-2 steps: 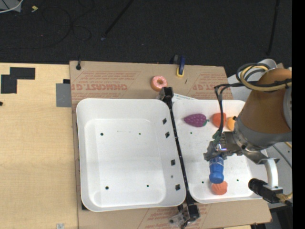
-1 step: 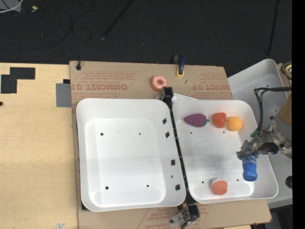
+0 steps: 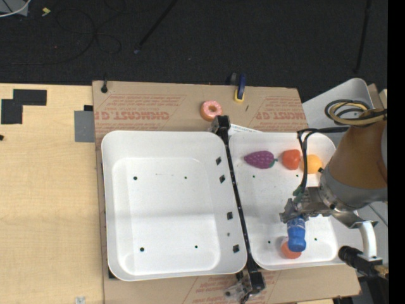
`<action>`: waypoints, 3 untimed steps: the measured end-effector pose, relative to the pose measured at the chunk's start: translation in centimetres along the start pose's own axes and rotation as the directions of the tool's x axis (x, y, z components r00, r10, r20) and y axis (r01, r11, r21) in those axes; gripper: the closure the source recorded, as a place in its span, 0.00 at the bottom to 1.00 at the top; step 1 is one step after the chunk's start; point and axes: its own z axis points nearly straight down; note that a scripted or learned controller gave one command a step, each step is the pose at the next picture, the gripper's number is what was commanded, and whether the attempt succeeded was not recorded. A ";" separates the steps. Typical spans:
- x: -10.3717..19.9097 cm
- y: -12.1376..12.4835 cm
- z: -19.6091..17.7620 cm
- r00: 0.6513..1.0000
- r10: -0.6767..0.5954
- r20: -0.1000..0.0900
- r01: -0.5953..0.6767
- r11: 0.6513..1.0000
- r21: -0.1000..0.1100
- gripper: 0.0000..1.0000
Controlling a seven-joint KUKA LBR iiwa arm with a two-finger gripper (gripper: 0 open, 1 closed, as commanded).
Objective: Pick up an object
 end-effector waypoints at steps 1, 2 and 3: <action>7.6 2.7 -0.3 1.000 -0.003 0.001 0.003 1.000 -0.005 1.00; 10.0 0.0 -1.0 1.000 0.002 0.003 -0.002 1.000 -0.002 1.00; 13.1 0.0 -0.2 1.000 0.002 0.003 -0.002 1.000 -0.001 1.00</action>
